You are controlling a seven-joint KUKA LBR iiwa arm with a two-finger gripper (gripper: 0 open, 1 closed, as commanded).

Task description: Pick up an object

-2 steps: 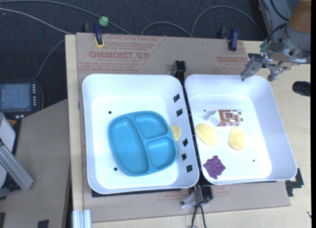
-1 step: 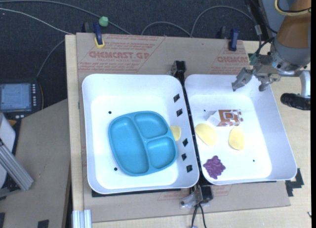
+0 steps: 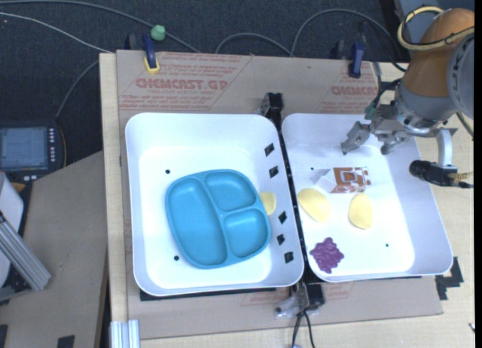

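Observation:
My gripper hangs over the back of the right bin, its two fingers spread open with nothing between them. Just below it a small brown-and-white packet lies flat on the bin floor. Two pale yellow pieces rest nearer the front, one by the bin's left wall and one to its right. A purple grape bunch sits at the front. In the left bin lies a blue divided plate, with a small yellow piece at its right edge.
A black divider with clips runs between the two bins. Blue clamps hold the cardboard backing at the far edge. Cables trail behind the bench. A small screen stands off the bench at left.

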